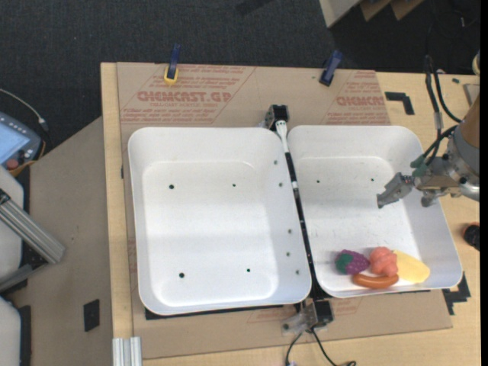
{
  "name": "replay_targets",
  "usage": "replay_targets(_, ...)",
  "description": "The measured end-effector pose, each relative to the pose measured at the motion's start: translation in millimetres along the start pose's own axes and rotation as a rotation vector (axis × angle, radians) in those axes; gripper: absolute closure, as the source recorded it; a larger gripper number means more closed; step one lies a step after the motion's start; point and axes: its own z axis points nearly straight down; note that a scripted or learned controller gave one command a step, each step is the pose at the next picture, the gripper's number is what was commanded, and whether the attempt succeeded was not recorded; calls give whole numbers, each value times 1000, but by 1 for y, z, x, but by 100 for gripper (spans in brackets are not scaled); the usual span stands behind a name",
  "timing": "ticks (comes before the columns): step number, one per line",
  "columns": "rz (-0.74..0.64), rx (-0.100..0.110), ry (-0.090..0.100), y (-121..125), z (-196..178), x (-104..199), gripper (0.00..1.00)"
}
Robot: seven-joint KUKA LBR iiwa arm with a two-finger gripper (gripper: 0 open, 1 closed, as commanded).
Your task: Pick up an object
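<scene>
Several toy foods lie huddled in the near corner of the right bin [358,147]: a purple grape bunch [351,261], a pink-orange lumpy piece [384,260], a yellow piece [412,268] and an orange-red sausage shape [374,280] in front of them. My gripper [402,198] hangs over the right side of that bin, up and to the right of the pile and well apart from it. Its fingers are open, with one grey finger [390,191] reaching left and nothing between them.
The left bin [141,204] sits beside the right one, with a black divider strip [293,197] where the rims meet. Both rest on a cardboard sheet [229,90] held by clamps at the far edge. Cables hang at the right.
</scene>
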Motion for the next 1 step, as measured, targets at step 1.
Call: replay_targets(1, -2, -19, -5, -21, -146, 12, 0)
